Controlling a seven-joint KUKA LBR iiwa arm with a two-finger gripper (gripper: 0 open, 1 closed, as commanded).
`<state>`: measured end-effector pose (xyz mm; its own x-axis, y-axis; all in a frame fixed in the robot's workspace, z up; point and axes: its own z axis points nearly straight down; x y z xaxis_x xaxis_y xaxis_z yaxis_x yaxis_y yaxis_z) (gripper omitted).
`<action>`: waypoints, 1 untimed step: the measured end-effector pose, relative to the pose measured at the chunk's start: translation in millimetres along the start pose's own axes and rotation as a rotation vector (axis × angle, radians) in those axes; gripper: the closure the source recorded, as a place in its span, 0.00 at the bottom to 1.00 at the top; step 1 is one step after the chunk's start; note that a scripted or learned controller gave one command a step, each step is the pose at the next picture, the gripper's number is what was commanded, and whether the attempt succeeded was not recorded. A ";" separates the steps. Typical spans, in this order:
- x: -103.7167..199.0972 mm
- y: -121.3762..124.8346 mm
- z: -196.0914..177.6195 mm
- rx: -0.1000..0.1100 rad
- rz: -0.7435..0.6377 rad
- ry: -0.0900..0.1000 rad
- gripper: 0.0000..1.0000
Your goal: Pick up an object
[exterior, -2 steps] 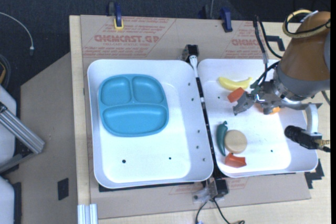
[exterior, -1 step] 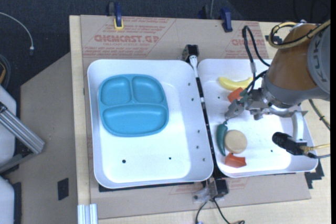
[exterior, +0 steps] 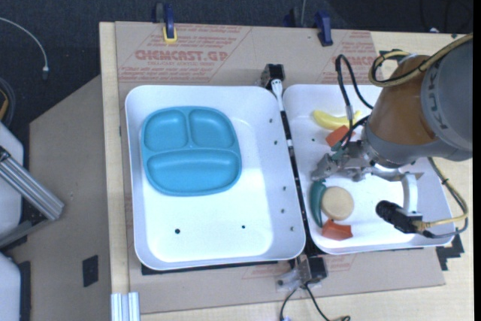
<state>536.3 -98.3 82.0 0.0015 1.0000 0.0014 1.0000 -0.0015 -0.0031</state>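
Yellow banana [exterior: 331,118], round tan item [exterior: 337,202], R bin.

One fixed camera looks steeply down, seemingly from the near side, on both bins [exterior: 210,98] and arm [exterior: 421,113].

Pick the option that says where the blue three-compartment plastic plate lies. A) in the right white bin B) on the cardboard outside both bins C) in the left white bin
C: the blue three-compartment plastic plate lies flat in the left white bin, apart from the food items in the right white bin.
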 end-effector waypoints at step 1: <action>-0.6 1.1 -13.0 -0.005 0.000 -0.002 1.00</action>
<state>537.5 -98.9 95.0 0.0015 1.0000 -0.0008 1.0000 -0.0015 0.0021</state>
